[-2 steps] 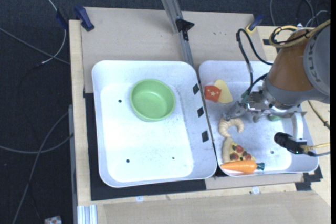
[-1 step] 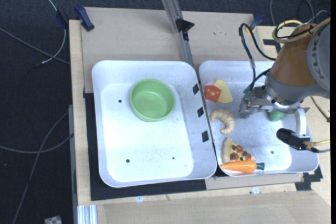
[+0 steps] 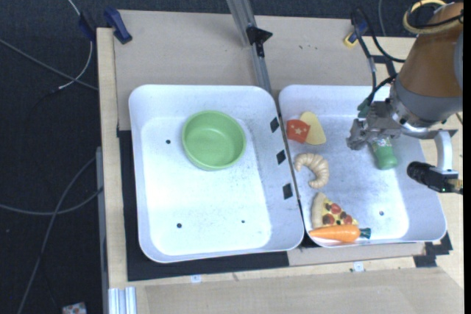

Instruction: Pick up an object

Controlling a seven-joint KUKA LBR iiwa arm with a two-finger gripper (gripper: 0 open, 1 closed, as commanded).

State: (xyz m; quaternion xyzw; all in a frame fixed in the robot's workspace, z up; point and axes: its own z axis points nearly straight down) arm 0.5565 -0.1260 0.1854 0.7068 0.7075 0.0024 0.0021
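A smooth green cylinder (image 3: 383, 156) lies in the right bin (image 3: 383, 198) just beneath the metal tool (image 3: 366, 134); whether the tool grips it, I cannot tell. Nearby lie a ridged croissant (image 3: 313, 168), pizza slice (image 3: 330, 213) and glossy carrot (image 3: 337, 234). A round green bowl (image 3: 213, 139) sits in the left bin (image 3: 199, 220).

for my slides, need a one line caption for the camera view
Gripper over the right bin beside a green object; green bowl in the left bin.

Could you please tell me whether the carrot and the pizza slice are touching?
Touching. The camera view shows the carrot lying directly against the lower edge of the pizza slice in the right bin, with no white floor visible between them.
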